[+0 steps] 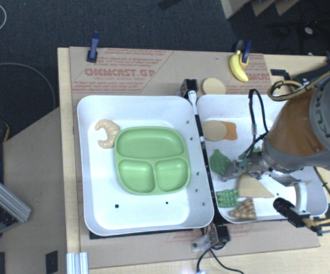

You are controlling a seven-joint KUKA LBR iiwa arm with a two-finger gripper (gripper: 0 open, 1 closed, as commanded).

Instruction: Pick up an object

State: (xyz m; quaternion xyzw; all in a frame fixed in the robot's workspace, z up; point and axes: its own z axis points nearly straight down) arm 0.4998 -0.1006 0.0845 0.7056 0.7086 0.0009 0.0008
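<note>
My gripper (237, 170) is low in the right bin (240, 104), just right of a dark green leafy toy (218, 161) and above a pale wedge-shaped piece (256, 189). It looks close to the leafy toy, but I cannot tell whether it touches it. Also in this bin are a tan round piece (213, 130) beside an orange piece (230, 131), a light green pea-like piece (226, 197) and a tan nut-like cluster (245, 210). The left bin (96, 153) holds a green divided plate (152, 158) and a croissant (107, 132).
The grey arm with its orange band (293, 133) covers the right side of the right bin, trailing a black cable (255, 110). Behind the bins on the bench lie a banana (238, 67) and a tan disc (213, 86). Blue clamps (93, 47) hold the board's far edge.
</note>
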